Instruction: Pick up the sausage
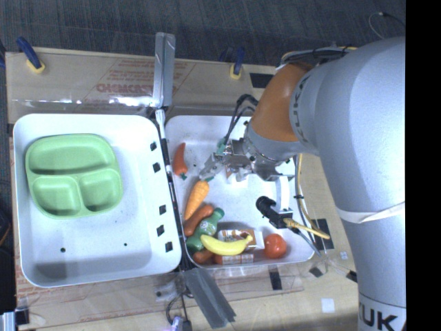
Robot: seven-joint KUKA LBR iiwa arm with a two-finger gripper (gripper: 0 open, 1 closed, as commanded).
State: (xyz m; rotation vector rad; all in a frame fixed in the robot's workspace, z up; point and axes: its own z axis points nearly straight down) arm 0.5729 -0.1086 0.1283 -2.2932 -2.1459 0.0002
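Partly hidden sausage (pixel 199 217) under carrot (pixel 196 196); hand (pixel 219 160) state unclear, nothing visibly gripped.

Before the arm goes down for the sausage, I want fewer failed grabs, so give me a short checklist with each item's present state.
1. Sausage in sight in the right bin: ok, it lies slanted just below the carrot.
2. Gripper over the sausage: not ok, it hangs higher in the bin, near the red pepper.
3. Sausage free of neighbours: not ok, the carrot, a green bottle and the banana crowd it.
4. Nothing in the gripper: cannot tell.
5. Path down unblocked: cannot tell, the carrot lies between gripper and sausage.
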